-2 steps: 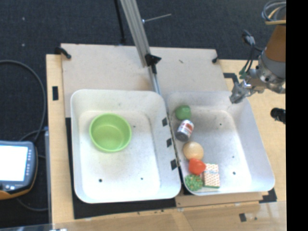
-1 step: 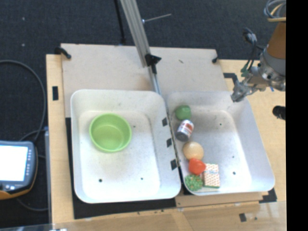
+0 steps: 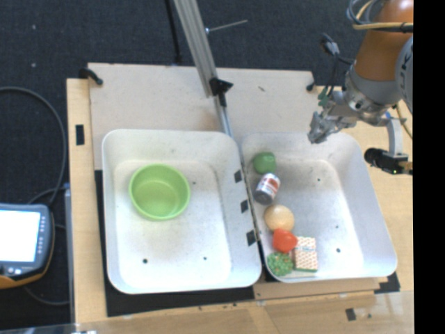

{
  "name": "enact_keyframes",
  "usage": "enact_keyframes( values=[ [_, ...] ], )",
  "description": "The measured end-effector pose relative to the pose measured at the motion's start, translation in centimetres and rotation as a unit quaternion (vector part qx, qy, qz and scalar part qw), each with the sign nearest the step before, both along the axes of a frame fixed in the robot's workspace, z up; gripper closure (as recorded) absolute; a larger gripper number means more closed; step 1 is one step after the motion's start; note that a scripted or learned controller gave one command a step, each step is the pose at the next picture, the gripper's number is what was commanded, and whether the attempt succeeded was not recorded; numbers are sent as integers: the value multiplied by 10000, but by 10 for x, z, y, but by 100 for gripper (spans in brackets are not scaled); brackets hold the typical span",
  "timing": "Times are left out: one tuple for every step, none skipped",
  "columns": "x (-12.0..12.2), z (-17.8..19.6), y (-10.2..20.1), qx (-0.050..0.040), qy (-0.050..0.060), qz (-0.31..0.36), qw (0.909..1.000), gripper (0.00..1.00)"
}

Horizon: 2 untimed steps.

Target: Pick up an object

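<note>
The gripper (image 3: 319, 132) hangs above the back rim of the right bin (image 3: 348, 186), with nothing between its fingers. Along that bin's left wall lie several objects: a green ball (image 3: 263, 162), a small can with a red label (image 3: 267, 186), a pale yellow ball (image 3: 279, 218), a red-orange ball (image 3: 284, 241), a green leafy piece (image 3: 280, 262) and a pink-speckled block (image 3: 306, 254). All of them sit well to the left of and nearer than the gripper.
A green bowl (image 3: 160, 191) rests in the left bin (image 3: 174, 256). A slanted metal pole (image 3: 198, 40) rises from between the bins at the back. A tablet (image 3: 21, 239) lies off the bench at the left.
</note>
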<state>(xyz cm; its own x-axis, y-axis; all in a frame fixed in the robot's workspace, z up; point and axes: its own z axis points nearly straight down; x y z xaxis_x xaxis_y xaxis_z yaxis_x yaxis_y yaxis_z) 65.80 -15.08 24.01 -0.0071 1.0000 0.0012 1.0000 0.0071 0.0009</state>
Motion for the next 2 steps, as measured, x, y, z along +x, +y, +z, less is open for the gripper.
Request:
enact_keyframes(
  values=[
    [1, -5, 61, 0, 5, -1, 10000, 100],
    [4, -7, 104, 0, 9, -7, 10000, 100]
  ],
)
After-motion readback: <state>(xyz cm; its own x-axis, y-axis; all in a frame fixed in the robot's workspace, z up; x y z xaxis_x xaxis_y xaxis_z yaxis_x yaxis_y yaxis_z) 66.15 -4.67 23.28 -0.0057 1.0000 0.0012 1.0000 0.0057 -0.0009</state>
